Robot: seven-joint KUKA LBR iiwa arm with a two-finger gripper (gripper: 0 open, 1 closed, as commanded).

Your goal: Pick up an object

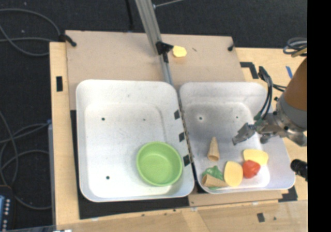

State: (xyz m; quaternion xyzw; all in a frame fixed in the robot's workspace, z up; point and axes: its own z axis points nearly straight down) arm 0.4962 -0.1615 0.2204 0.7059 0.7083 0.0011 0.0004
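Seemingly poised to choose, the gripper [247, 133] hung over the right bin [217, 93], its grip impossible to judge, just above the toy food clustered by the yellow piece [255, 156].

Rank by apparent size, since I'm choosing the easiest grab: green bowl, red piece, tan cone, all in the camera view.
1. Green bowl, clearly largest.
2. Tan cone and red piece look about alike; the cone is longer, the red piece rounder and partly hidden, so no ranking between them.
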